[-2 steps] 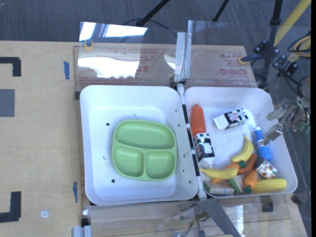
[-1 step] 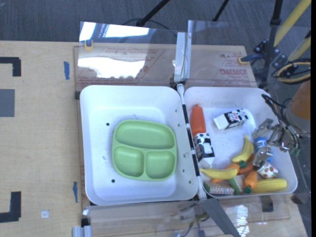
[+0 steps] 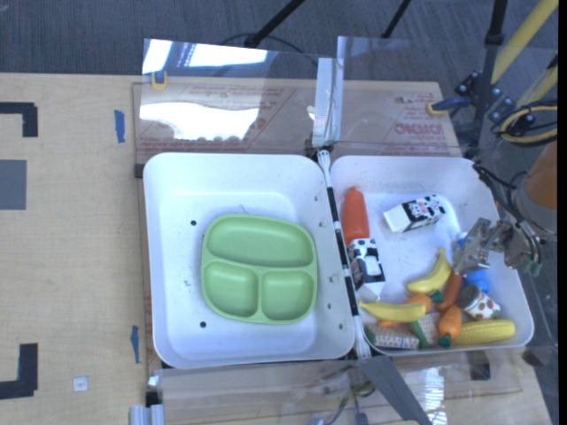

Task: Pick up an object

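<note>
Your gripper [image 3: 474,246] hangs low at the right bin's [image 3: 390,171] right edge; whether it is spread or closed cannot be told. The banana [image 3: 430,275] lies just left of it, long axis slanting toward the bin's front-left corner

From where I stand, the only lettering is red print on the clear panel [image 3: 416,131] standing behind the right bin [image 3: 518,304]. It sits near the panel's right end, seems mirrored or upside down, and is too blurred for me to make out a word. The two small cartons [image 3: 415,213] in that bin have black and white patches, but no letters I can read.
</note>
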You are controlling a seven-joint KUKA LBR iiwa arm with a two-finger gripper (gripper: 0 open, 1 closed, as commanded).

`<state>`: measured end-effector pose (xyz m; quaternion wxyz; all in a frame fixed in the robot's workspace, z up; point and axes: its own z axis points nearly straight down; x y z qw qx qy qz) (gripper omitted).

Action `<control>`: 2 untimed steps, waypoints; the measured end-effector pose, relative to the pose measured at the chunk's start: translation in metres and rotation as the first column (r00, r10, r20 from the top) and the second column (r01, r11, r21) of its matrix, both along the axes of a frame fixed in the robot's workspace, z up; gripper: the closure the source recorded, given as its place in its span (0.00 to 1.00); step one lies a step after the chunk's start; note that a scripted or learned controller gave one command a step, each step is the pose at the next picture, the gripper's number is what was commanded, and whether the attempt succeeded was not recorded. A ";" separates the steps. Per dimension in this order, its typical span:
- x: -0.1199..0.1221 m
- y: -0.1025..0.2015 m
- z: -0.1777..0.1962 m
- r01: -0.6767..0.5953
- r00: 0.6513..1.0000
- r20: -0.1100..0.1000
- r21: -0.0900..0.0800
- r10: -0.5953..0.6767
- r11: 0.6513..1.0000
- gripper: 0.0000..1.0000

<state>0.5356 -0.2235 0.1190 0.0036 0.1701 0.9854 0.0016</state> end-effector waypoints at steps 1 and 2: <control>0.002 0.000 0.009 0.003 1.000 0.006 0.000 -0.003 1.000 1.00; 0.002 0.000 0.009 0.003 1.000 0.005 0.000 -0.003 1.000 0.00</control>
